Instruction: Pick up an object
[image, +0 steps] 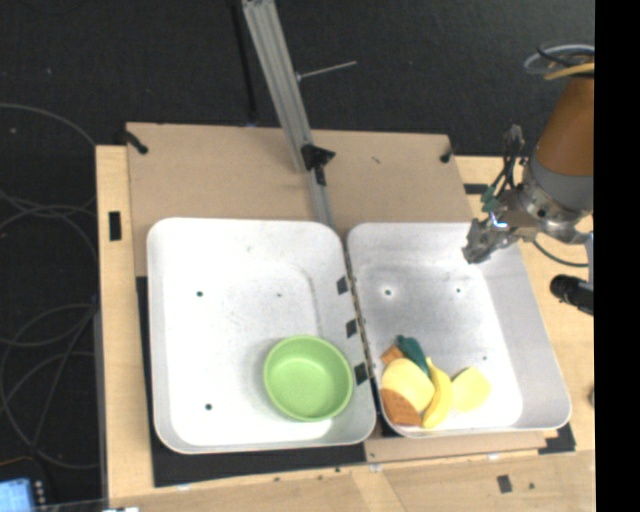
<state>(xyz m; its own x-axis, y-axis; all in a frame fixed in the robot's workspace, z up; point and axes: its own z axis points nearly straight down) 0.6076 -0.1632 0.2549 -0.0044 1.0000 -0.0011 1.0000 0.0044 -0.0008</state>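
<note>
A green bowl (308, 377) sits near the front right corner of the left bin (200, 260). In the right bin (440, 270), at the front, lies a cluster of objects: a yellow round piece on an orange-brown piece (404, 390), a yellow banana shape (439, 390), a yellow lump (471, 388) and a dark green piece (412, 350). My gripper (484, 241) hangs over the right bin's far right corner, well behind the cluster, with nothing visible in it.
A slanted metal pole (285, 90) runs from the top down to the gap between the bins. Black clips mark the divider (352, 310). Cables lie on the dark floor at left. The tan bench (250, 170) borders the bins.
</note>
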